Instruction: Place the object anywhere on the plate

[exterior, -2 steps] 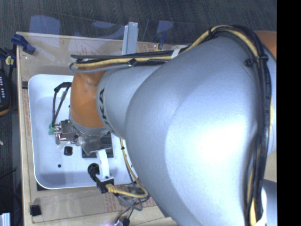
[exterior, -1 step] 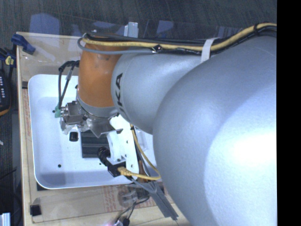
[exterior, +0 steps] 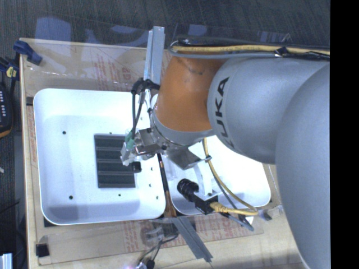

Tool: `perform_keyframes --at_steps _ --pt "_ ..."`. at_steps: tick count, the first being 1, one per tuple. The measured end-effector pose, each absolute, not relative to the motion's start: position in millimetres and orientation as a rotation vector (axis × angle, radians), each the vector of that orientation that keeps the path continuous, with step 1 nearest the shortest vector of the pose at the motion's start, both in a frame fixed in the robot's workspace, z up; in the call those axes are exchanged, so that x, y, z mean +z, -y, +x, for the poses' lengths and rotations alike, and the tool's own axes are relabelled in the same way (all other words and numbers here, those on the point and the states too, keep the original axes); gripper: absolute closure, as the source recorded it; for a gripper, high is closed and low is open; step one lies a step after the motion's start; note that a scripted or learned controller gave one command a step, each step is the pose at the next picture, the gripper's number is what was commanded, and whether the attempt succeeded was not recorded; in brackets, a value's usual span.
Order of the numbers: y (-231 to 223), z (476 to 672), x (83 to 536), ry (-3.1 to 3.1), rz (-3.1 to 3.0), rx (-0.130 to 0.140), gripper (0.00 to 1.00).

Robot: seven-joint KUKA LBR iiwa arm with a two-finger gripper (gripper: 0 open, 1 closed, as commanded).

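Item: my claw [exterior: 132,153]. Position: low over the left bin [exterior: 50,111], at the right-hand edge of the dark ribbed plate [exterior: 112,161]. Condition: my own wrist and cabling cover it from above, so I cannot tell whether it is clenched, released or carrying anything.

Item: dark ribbed plate. Position: flat on the floor of the left bin, directly left of my claw and partly under it. Three raised bars run across it, with grooves between.

Item: the object. Position: not identified. A small green-and-white bit sits right at my claw, but I cannot tell whether it is the object or part of my own fitting.

Item: right bin [exterior: 252,198]. Position: behind my claw, mostly beneath my arm.

Handling note, my judgement: the step in hand looks like the set-down. Shift a little further left so the drop point lies over the middle bar, not the plate's edge. Descend slowly, let go only near contact, then rise straight up.
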State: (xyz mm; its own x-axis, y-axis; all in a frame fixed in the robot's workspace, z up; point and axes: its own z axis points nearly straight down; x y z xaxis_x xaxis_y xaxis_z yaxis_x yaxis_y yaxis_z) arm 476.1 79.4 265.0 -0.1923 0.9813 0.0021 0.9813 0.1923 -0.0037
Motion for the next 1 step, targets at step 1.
perform_keyframes --at_steps 1 --pt "-147.8 475.3 227.6 2.582 -1.78 0.006 1.0"
